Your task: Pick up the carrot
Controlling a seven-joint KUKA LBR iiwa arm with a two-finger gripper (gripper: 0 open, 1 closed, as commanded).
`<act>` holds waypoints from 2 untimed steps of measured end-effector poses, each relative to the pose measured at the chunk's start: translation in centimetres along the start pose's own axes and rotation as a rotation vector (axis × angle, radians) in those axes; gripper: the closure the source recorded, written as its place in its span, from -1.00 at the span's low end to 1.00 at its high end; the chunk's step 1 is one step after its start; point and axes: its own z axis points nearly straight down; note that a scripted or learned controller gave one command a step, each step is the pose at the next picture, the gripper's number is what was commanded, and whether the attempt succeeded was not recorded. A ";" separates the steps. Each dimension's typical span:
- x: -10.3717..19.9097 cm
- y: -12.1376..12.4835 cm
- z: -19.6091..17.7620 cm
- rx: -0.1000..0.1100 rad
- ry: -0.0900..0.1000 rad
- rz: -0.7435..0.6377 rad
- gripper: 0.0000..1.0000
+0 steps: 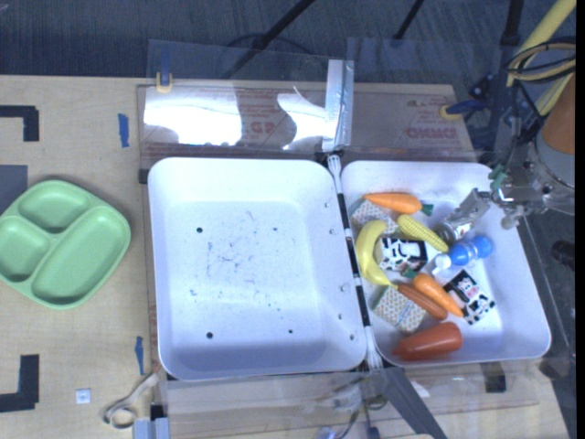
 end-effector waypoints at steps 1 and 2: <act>4.3 7.3 5.5 -0.004 -0.002 -0.115 -1.00; 6.6 10.1 11.8 -0.016 -0.005 -0.185 -1.00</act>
